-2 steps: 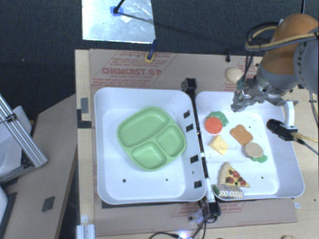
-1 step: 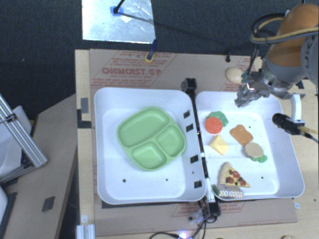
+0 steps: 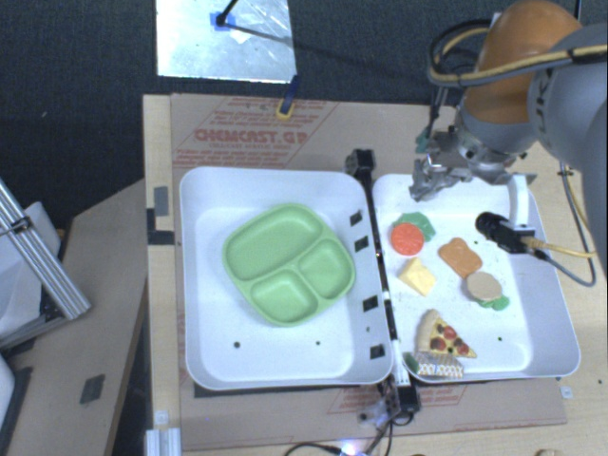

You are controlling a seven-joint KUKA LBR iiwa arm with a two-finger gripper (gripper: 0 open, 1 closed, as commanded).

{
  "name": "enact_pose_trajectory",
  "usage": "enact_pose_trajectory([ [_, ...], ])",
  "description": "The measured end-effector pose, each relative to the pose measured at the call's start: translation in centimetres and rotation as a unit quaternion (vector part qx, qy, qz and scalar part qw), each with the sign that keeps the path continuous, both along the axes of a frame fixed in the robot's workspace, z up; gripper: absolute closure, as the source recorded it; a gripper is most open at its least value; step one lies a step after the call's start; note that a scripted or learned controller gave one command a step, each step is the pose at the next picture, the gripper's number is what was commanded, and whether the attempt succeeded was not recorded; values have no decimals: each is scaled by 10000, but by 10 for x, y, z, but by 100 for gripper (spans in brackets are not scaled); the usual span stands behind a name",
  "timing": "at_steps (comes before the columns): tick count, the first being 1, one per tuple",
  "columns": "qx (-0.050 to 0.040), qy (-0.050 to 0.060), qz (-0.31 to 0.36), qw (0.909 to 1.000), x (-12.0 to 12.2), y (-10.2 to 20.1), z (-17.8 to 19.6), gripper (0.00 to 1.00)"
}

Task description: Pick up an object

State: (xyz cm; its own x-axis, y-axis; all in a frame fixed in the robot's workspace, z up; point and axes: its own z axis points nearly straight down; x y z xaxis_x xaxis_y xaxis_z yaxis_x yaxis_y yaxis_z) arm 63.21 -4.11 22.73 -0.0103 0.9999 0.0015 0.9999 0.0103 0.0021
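Two white bins sat side by side on a flat brown board (image 3: 256, 136) with red letters on it, and the board lay on a pale bench (image 3: 104, 245). Behind it the room was dark, with a shiny silver sheet (image 3: 223, 27) lying far back on the dark floor and a metal frame (image 3: 33, 255) at the left edge. The left bin (image 3: 204, 207) held a green tray (image 3: 288, 262) with three parts. The right bin (image 3: 541, 321) held toy food: a red tomato slice (image 3: 408, 238) on a green leaf, a yellow cheese piece (image 3: 416, 276) just near it, a brown toast piece (image 3: 460, 256), a round tan piece (image 3: 484, 287) on green, and a pizza slice (image 3: 443, 334) near the front edge. The grey and orange arm (image 3: 532, 55) reached in from the right. Its gripper (image 3: 425, 186) hung over the far left corner of the right bin, above the tomato slice and apart from it. Its tips were dark and small, so I could not tell how they stood, and no toy was seen between them.
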Motion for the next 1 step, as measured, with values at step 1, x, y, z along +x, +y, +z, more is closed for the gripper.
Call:
enact_pose_trajectory([
  [1, 0, -6, 0, 10000, 15, 61, -7, 100],
])
